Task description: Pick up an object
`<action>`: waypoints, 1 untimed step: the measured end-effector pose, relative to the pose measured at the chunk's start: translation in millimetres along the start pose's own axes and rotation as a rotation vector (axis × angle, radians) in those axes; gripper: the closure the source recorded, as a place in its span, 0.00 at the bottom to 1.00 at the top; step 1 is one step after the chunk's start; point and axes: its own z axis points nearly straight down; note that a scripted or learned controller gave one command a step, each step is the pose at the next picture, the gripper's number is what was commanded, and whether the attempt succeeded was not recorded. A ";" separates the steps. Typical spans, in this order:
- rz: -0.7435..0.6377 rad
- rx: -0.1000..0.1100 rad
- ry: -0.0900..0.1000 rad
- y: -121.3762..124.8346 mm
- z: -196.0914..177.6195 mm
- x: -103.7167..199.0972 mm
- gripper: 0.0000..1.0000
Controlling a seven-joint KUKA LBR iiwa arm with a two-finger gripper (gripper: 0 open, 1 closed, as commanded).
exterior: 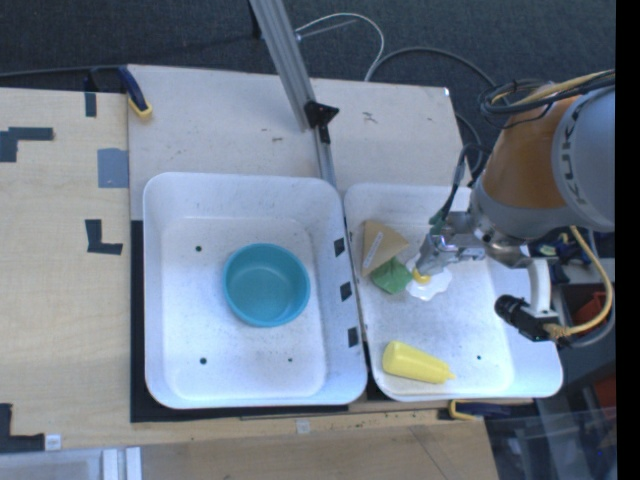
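The surface (pixel 60 268) is pale wood with a lighter board under the bins, marked by dark tape pieces at the left. Two shallow white bins sit on it side by side, rims touching along the centre. The left bin (pixel 180 198) holds a teal bowl (pixel 266 285), upright and roughly central. The right bin (pixel 500 368) holds several smaller things.

The arm (pixel 540 158), grey with an orange band above the wrist, enters from the right and bends down over the right bin. A slanted grey metal post (pixel 285 43) rises from the far edge of the bins, near their shared rim.

The end effector (pixel 432 263) is low in the right bin, near its middle; whether its fingers are spread or pressed together cannot be told at this angle.

A tan wedge-shaped object (pixel 380 240) lies near the left wall of the right bin. A yellow tapered object (pixel 414 363) lies on its side near the bin's near edge, well apart from the end effector. A green block (pixel 391 276) lies just beside the tan wedge and just left of the end effector. A small white-and-yellow object (pixel 428 288) lies directly beneath the end effector, beside the green block.
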 end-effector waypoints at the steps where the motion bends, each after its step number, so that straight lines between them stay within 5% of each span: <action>1: 0.000 0.002 0.000 0.9 -30.6 0.5 1.00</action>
